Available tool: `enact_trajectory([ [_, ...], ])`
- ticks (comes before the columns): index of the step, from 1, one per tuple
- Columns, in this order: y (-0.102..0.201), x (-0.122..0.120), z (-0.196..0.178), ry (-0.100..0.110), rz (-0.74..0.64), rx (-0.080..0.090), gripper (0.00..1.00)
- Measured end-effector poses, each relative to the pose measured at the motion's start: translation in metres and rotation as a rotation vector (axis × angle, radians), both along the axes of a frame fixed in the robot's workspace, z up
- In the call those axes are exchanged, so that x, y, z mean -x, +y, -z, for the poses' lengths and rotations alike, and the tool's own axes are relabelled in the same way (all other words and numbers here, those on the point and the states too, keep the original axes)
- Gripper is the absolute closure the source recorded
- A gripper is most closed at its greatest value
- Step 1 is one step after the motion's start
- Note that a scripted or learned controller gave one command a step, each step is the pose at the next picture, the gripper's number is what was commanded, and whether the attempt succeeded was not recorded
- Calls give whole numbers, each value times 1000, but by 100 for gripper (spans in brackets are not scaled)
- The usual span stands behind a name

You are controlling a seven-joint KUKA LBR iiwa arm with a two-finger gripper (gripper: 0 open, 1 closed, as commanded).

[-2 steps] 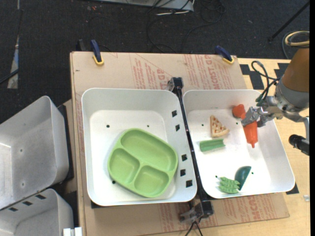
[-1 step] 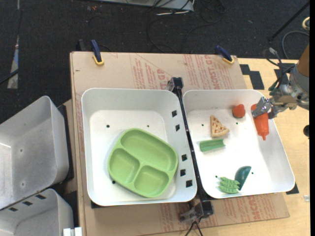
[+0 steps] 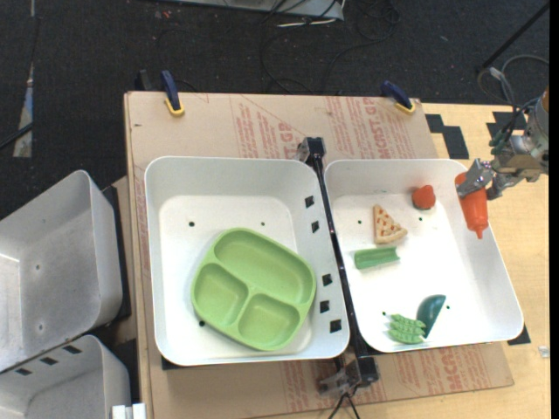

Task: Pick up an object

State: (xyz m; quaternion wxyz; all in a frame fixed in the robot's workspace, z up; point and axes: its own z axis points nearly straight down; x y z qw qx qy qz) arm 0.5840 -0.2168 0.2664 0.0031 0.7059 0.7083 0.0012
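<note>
The hand [image 3: 479, 184] hangs over the right bin's [image 3: 511, 308] far right rim, fingers closed on an orange carrot [image 3: 476, 211] that dangles point-down.

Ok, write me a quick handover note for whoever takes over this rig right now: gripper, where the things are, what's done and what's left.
Gripper: at the right bin's right rim, shut on an orange carrot-like toy that hangs down from it.
Right bin: red tomato-like toy, pizza slice, green stick, dark green piece, light green leafy piece.
Left bin: green divided plate.
Done: the grasp looks made.
Left: confirm the lift holds.
</note>
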Motion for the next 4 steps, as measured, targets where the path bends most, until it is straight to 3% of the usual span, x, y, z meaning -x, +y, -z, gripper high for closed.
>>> enact_trajectory([
  [3, 170, 24, 2, 7, -5, -5, 100],
  [4, 218, 33, 20, 9, -4, -4, 100],
])
